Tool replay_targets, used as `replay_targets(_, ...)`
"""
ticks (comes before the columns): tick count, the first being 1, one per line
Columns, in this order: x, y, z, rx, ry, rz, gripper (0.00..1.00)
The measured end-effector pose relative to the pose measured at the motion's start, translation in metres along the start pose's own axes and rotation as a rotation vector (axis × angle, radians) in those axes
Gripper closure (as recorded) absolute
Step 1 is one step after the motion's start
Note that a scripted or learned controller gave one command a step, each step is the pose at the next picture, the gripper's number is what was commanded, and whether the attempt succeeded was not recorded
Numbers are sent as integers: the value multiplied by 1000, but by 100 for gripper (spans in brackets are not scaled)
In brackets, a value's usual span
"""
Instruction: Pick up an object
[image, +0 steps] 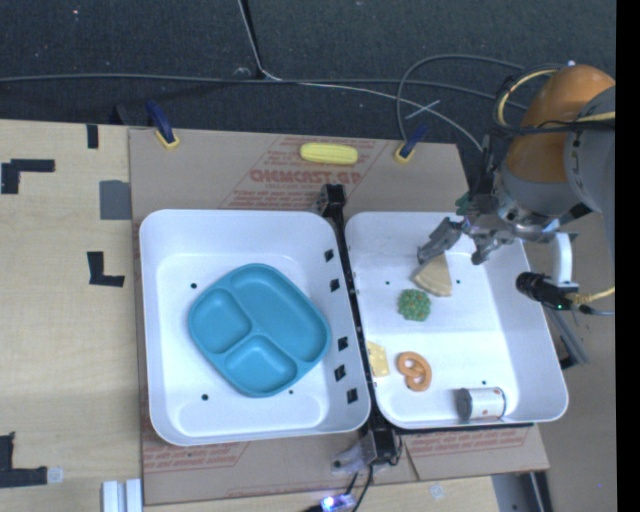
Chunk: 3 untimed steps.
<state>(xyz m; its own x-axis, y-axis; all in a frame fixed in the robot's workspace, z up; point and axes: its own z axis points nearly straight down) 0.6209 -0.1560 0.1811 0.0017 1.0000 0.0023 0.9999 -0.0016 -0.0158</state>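
My gripper (462, 247) hangs over the back of the right bin (530, 330), fingers spread open with nothing between them. Just below its left finger lies a tan wedge-shaped piece (434, 277). A green broccoli floret (414, 305) sits in front of the wedge. Nearer the front lie an orange pretzel (414, 370), a small yellow cracker (377, 358) by the left wall, and a grey and white can (481, 403) on its side.
The left bin (165, 330) holds a blue divided plate (258, 328). A yellow banana-like toy (328, 153) lies on the cardboard behind the bins. Cables run across the dark area at the back. Blue clamps (160, 124) hold the cardboard's back edge.
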Motion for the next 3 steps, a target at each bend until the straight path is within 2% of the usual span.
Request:
replay_targets(1, 0, 3, -9, -14, -2, -3, 0)
replay_targets(2, 5, -6, 49, -9, -2, -3, 0)
replay_targets(3, 2, -3, 94, -23, -13, -2, 0)
